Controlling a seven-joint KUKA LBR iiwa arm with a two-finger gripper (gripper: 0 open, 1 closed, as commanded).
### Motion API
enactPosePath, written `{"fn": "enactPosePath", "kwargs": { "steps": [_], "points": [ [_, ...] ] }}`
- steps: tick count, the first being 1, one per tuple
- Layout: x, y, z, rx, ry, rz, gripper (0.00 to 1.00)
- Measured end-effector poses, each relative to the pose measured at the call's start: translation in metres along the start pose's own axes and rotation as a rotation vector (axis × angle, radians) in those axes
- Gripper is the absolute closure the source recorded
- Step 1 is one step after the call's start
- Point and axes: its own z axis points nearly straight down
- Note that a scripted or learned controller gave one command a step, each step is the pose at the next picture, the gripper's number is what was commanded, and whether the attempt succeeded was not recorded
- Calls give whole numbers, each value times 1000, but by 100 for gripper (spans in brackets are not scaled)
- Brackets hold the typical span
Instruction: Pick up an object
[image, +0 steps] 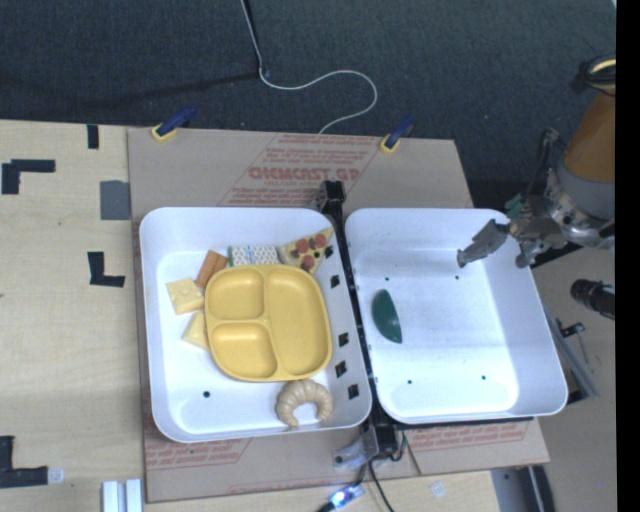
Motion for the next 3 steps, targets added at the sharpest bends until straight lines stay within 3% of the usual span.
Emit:
{"fn": "enactPosePath", "kwargs": {
  "steps": [3],
  "points": [
    [3, -20, 169, 0, -1, -1, 0]
  ]
}}
